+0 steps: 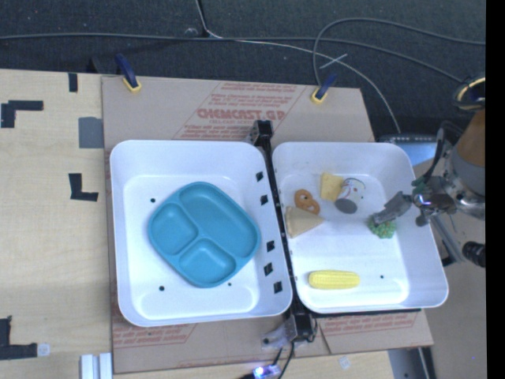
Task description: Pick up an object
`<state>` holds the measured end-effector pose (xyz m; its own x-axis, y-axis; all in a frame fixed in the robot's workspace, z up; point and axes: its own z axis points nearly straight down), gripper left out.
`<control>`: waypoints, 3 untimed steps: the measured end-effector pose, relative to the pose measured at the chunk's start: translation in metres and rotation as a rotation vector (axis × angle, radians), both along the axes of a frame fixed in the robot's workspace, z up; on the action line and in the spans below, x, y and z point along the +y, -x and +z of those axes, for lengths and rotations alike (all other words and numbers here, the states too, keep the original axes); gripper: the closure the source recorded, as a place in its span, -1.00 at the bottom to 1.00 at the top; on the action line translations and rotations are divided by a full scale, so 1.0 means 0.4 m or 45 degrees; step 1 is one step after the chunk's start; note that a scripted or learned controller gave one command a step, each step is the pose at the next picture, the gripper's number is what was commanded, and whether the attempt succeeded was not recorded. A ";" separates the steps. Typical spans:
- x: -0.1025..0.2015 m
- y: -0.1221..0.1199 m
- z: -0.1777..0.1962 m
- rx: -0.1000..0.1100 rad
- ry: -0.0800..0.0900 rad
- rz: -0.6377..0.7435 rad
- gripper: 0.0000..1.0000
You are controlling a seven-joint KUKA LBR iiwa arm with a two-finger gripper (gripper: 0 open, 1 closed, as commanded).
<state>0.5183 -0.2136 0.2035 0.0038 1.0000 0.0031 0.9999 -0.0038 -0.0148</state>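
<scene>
Two shallow white bins sit side by side on a bench. The left bin (126,212) holds a blue divided tray (203,233). The right bin (418,283) holds a yellow corn cob (333,279) near its front, a pretzel (307,202), two cheese wedges and a green broccoli piece (383,229). The gripper (392,210) hovers just above the broccoli at the bin's right side; whether its fingers are open or closed cannot be told

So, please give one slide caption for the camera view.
Gripper above green object in right bin; blue tray in left bin.
</scene>
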 end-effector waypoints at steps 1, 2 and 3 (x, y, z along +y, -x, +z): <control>0.002 -0.008 0.020 -0.017 0.004 0.006 -1.00; -0.022 -0.007 -0.121 -0.012 0.004 0.005 -1.00; 0.004 -0.006 -0.268 -0.011 0.002 0.007 -1.00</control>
